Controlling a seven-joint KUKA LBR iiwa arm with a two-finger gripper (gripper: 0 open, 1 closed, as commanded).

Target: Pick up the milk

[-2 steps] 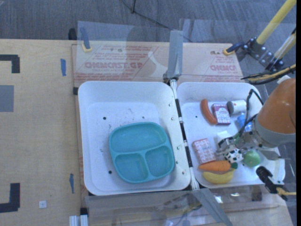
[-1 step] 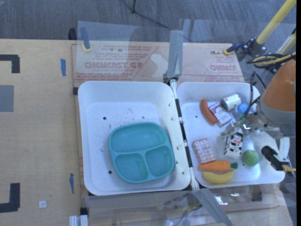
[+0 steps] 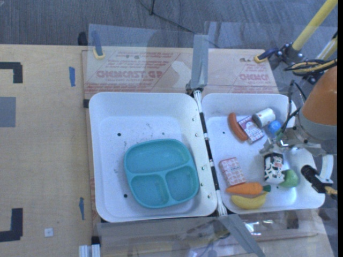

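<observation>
The milk (image 3: pixel 273 170) is a small white carton with black cow patches. It stands in the right bin (image 3: pixel 214 123), towards its right side. My gripper (image 3: pixel 280 146) hangs just above the carton's far end, on the grey arm that comes in from the right under its orange band (image 3: pixel 323 103). A green fruit (image 3: pixel 290 179) touches the carton's right side, and a carrot (image 3: pixel 247 188) lies at its lower left.
The right bin also holds a banana (image 3: pixel 249 201), a pink box (image 3: pixel 232 171), a sausage (image 3: pixel 237 127), a pink packet (image 3: pixel 251 129), a white can (image 3: pixel 263 116) and a blue ball (image 3: pixel 275 126). A teal divided plate (image 3: pixel 159 172) lies in the left bin (image 3: pixel 107 116).
</observation>
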